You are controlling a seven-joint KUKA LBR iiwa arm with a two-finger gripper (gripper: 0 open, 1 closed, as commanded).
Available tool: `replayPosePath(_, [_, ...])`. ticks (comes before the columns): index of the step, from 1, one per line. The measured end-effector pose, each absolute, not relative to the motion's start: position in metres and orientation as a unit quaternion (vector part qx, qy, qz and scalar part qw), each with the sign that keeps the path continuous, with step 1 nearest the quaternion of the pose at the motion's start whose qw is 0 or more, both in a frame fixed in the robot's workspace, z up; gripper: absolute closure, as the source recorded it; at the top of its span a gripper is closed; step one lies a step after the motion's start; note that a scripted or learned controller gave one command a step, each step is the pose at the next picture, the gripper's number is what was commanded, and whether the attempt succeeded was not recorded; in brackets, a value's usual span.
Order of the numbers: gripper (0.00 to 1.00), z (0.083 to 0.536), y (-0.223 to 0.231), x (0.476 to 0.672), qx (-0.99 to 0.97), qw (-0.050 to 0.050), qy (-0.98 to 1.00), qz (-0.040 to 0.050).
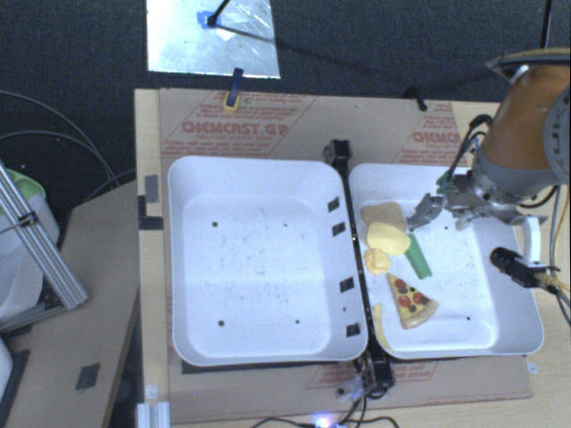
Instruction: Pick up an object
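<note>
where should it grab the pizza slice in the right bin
Grip the pizza slice across its two long edges near the crust end, coming straight down from above. It lies flat and apart from the green stick and yellow pieces, so its sides look free for the jaws.

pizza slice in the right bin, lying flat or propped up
Lying flat: the pizza slice rests topping-up on the right bin floor, apart from the gripper.

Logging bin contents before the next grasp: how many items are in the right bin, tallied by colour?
Right bin:
Yellow: 2, a large lump and a small piece
Tan: 1, flat slice
Green: 1, stick
Multicolour: 1, pizza slice
Total: 5

A pale yellowish sliver at the bin's left wall is too unclear to count.
</note>
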State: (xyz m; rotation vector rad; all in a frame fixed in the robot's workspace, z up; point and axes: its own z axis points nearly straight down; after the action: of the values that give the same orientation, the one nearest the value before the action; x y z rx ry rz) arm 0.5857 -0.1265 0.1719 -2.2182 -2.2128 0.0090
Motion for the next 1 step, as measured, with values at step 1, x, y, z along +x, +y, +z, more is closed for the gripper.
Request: replayPosePath(1, [0.0,0.0949,-0.0794,0.5515,-0.705,0.004,-0.709,0.0011])
